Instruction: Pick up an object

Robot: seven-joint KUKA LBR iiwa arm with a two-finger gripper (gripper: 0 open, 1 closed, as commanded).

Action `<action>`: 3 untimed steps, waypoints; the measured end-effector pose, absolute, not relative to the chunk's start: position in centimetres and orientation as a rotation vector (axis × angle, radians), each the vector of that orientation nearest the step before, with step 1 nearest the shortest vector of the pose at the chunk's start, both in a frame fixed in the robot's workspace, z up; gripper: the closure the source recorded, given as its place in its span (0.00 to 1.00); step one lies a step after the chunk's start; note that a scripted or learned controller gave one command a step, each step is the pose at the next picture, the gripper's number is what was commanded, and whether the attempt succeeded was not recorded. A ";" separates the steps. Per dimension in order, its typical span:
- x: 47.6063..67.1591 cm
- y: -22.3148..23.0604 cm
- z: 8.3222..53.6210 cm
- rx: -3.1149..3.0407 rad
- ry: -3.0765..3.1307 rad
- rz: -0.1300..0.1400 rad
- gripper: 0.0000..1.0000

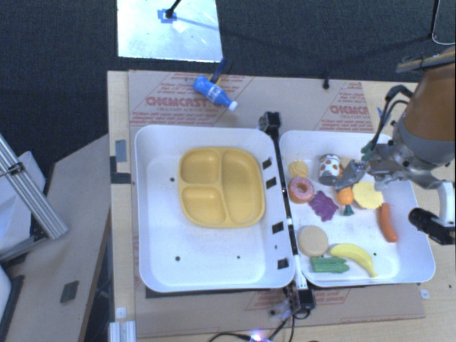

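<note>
The right bin [420, 262] holds several toy foods: a pink donut [301, 189], a purple piece [323, 206], a small orange fruit [345, 197], a pale yellow slice [368, 196], an orange-red carrot [387, 222], a round tan cookie [313, 240], a banana [355, 256], a green piece [329, 264] and a small can [328, 168]. My gripper [352, 177] reaches in from the right and hangs low over the bin's middle, just above the orange fruit and beside the yellow slice. I see nothing lifted off the bin floor.
The left bin [153, 248] holds a yellow divided plate [219, 187]. A blue bottle [213, 91] lies on the cardboard behind the bins. A black divider [279, 191] runs between the bins. The arm's body [427, 130] overhangs the right bin's far right side.
</note>
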State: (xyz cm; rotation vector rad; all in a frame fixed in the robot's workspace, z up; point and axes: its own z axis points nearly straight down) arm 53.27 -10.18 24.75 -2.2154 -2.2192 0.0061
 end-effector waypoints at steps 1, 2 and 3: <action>53.4 -10.2 25.1 -2.218 -2.225 -0.002 0.00; 53.3 -9.3 20.5 -2.218 -2.221 0.003 0.00; 52.3 -8.9 14.9 -2.217 -2.219 0.004 0.00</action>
